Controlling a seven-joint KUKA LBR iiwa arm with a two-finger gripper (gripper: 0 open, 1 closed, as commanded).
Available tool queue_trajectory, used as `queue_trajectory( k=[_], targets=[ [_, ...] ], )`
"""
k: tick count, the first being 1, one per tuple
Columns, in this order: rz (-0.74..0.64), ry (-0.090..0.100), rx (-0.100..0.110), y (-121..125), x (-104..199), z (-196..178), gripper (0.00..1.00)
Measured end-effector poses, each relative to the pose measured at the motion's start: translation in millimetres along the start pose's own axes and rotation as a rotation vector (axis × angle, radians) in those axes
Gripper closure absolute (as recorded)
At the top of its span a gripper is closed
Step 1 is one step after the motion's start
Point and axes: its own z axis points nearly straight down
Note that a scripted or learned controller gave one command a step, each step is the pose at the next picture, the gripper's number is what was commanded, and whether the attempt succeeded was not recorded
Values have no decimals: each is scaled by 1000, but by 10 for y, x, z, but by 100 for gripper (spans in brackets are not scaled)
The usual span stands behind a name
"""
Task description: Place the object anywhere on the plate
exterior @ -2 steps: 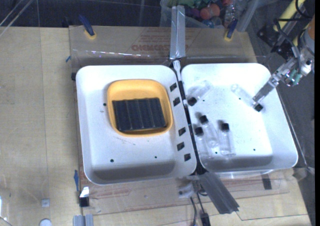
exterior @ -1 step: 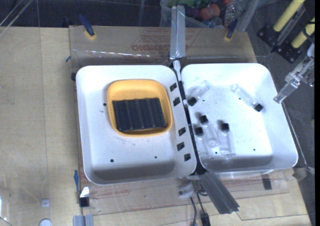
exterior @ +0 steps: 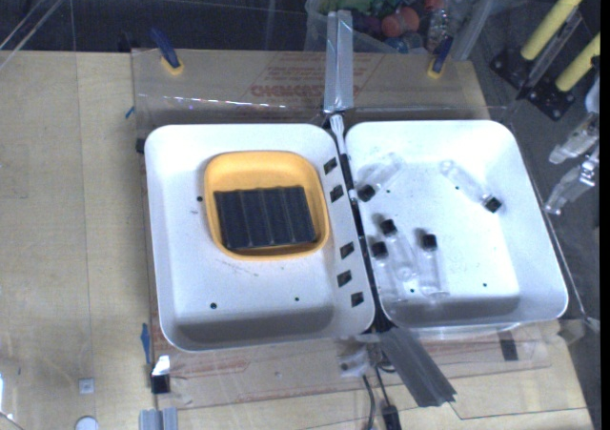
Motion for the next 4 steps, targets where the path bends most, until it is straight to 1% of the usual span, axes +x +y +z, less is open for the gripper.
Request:
queue_trajectory(
  k=[1,2,3,4],
  targets=[
    [4,-8,-3,-7,-18,-114,100],
    [-261,0,0,-82,157,-173,100],
    [-514,0,-1,-110,214,70,100],
    [-857,1,-2,-95,199,705,100]
  ],
)
